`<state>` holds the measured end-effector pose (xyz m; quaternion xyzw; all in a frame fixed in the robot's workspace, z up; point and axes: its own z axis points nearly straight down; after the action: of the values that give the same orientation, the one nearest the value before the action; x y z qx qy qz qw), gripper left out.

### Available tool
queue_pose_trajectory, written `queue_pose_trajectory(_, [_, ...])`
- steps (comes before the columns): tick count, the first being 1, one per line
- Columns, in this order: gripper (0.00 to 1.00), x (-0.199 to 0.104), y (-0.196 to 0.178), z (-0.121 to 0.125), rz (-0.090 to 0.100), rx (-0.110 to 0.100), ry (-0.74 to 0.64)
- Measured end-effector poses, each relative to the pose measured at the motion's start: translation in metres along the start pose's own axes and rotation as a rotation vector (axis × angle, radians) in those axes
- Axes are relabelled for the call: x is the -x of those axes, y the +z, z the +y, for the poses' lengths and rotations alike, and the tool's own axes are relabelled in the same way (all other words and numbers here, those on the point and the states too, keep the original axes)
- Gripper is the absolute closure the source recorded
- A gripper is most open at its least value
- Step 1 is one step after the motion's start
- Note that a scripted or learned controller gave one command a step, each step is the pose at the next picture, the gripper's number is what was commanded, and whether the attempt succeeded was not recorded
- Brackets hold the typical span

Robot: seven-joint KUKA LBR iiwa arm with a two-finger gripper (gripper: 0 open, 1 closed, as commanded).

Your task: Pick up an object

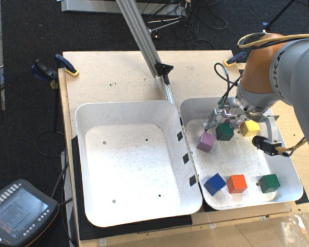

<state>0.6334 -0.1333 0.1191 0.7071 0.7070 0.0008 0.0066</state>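
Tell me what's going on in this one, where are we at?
The arm's gripper is down in the right bin, right over a dark green cube, with a purple cube and a yellow cube close on either side. Whether it has a hold on anything can't be made out. A blue cube, an orange cube and another green cube sit along the bin's near edge.

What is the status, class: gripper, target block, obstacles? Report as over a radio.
Gripper low in right bin, at dark green block; grasp unconfirmed. Purple block and yellow block crowd either side. Blue, orange, green blocks lie apart near front rim.
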Motion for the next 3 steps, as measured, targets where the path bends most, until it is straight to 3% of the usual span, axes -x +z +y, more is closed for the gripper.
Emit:
queue_pose_trajectory(1, [0.00,0.000,0.000,0.005,0.001,0.013,-0.001])
queue_pose_trajectory(2, [1.00,0.001,-0.010,0.006,-0.001,0.018,-0.001])
queue_pose_trajectory(3, [1.00,-0.001,-0.074,0.012,0.006,-0.002,-0.003])
